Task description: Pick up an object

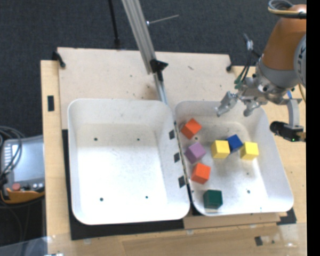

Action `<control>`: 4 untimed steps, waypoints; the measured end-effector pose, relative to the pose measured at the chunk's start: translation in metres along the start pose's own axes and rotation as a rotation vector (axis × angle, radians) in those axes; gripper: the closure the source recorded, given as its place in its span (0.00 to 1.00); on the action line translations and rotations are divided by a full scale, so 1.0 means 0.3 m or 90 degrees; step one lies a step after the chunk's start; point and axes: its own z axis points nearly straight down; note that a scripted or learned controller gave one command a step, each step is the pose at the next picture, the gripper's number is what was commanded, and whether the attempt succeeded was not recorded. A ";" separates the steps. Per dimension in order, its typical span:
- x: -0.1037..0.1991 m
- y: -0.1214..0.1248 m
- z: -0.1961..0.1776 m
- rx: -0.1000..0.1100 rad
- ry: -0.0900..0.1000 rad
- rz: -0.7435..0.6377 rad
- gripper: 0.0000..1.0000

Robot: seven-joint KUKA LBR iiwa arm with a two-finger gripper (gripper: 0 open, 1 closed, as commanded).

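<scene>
**Robot arm poised over a bin of coloured blocks**

A wooden table [50,143] carried two shallow white bins side by side. The left bin [122,161] sat toward the table's left edge, the right bin [272,180] toward its right edge. The grey arm with its orange band [285,41] reached in from the right, and its end effector [239,105] hung above the far edge of the right bin, its two fingers spread apart with nothing between them.

Seven small cubes lay in the right bin. An orange block [191,128] sat near the bin's far left corner, tilted. Just nearer was a purple block [194,152], then a second orange block [201,173] by the left wall. A dark green block [213,199] rested near the bin's near edge. In the middle, a yellow block [220,149] touched a blue block [234,142], and another yellow block [249,150] lay just beside the blue one, toward the right wall.
</scene>
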 end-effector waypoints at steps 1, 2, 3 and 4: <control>0.028 -0.012 0.183 0.000 0.000 0.000 0.00; 0.031 -0.011 0.323 -0.001 -0.001 0.002 0.00; 0.028 -0.005 0.275 -0.006 0.000 0.003 1.00; 0.025 0.000 0.056 -0.008 -0.001 0.001 1.00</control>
